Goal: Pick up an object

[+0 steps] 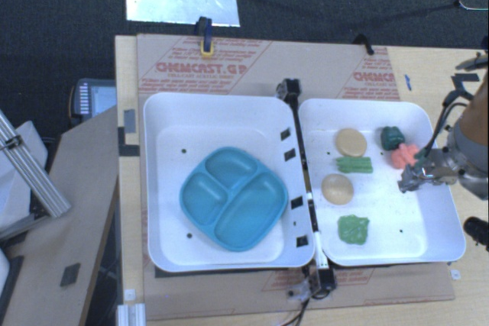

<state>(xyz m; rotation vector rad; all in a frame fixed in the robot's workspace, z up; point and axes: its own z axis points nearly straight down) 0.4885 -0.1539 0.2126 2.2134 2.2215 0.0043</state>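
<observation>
**Gripper at the right rim, six small objects in the right bin**

I see the gripper [410, 180] low over the right bin [439, 237], close to its 3 o'clock wall. If its fingers are open or closed, I cannot tell; they are small and dark here, and nothing is visible between them.

I count six pieces in this bin. Two round tan pieces: one [351, 141] toward 12 o'clock, the second [337, 188] near the middle. Two light green pieces: a flat bar [354, 164] between the tan ones, and a lumpy one [353, 229] toward 6 o'clock. One dark teal piece [393, 137] sits near 1 o'clock, and one pink-orange piece [404, 156] lies just beside it, very near the gripper at its 11 o'clock.

The open floor is at 4 to 5 o'clock of the bin, below the gripper. The pieces stay well apart from the 9 o'clock wall.

The left bin [164, 126] holds one blue divided plate [233, 197], a little toward 5 o'clock, with free floor along the 12 and 9 o'clock walls.
</observation>
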